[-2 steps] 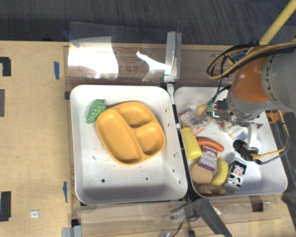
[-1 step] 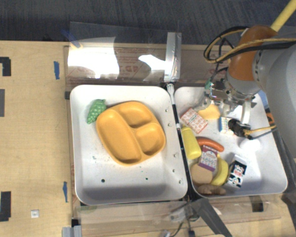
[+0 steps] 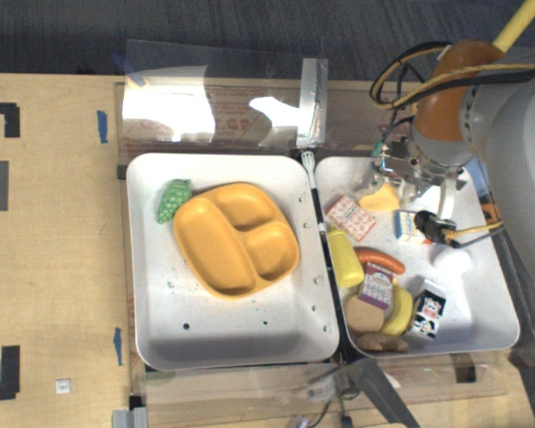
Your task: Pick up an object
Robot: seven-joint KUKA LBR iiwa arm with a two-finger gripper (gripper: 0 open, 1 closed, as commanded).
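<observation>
My gripper [image 3: 404, 178] hangs low over the back of the right bin [image 3: 481, 275], below the arm's orange band. A yellow cheese wedge [image 3: 380, 199] lies just left of and under it; I cannot tell whether they touch. Near it lie a pink checkered pack [image 3: 350, 218] and a small blue and white item [image 3: 406, 226]. Further forward are a yellow bottle [image 3: 344, 257], a red sausage [image 3: 381, 261], a purple packet [image 3: 377, 285], a banana [image 3: 398, 311], a brown round piece [image 3: 364, 316] and a black and white carton [image 3: 428, 314].
The left bin [image 3: 152, 292] holds an orange divided plate [image 3: 236, 236] and a green bunch of grapes [image 3: 172, 199] at its back left. A clear panel [image 3: 214, 110] stands behind the bins. Cables [image 3: 464, 232] trail from the wrist over the right bin.
</observation>
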